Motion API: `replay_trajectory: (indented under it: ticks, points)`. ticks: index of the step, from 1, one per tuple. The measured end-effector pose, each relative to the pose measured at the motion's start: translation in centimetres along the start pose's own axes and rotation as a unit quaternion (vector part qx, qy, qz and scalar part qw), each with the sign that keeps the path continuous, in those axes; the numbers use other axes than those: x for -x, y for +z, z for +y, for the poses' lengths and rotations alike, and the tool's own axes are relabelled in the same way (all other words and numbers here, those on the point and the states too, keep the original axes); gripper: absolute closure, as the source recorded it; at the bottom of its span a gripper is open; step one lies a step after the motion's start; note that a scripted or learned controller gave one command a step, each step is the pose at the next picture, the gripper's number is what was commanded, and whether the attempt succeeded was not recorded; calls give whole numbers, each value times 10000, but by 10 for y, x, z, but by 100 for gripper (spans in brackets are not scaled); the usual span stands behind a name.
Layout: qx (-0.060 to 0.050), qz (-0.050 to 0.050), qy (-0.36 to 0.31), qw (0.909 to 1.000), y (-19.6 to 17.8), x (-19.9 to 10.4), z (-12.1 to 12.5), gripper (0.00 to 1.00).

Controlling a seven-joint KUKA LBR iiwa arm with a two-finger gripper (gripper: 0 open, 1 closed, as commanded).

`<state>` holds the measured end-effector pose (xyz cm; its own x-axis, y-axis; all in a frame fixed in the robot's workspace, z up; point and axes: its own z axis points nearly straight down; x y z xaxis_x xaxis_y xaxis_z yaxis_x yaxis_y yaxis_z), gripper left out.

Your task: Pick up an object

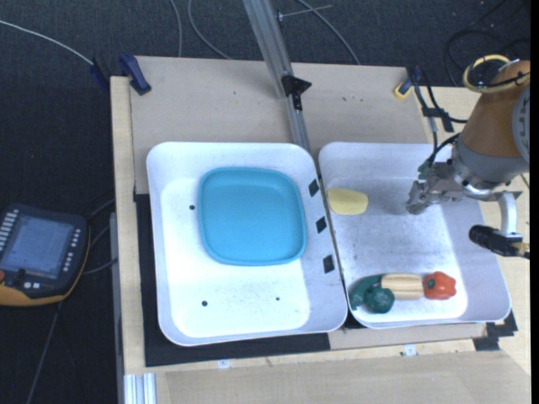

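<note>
A yellow object [348,201] lies in the right bin [396,238] near its left wall. The gripper [418,202] hangs well to its right — nothing between its tips. At the front wall sit a green piece [372,296], a tan block [402,286] and a red piece [439,285]. A blue plate [252,215] fills the left bin [173,225]. No writing is legible.

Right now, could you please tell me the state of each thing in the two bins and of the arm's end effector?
Square blue plastic plate: flat in the left white bin, upright.
Pale yellow rounded object: lying loose in the right white bin, near its left wall.
Green, tan and red toy items: lying in a row along the right bin's front edge.
End effector: above the right bin, holding nothing visible.
</note>
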<state>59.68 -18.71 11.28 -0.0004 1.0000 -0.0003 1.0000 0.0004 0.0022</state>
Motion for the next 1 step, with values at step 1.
replay_trajectory:
  ticks: [1]
  points:
    - [15,-6,2,10000,-54,7,-7,100]
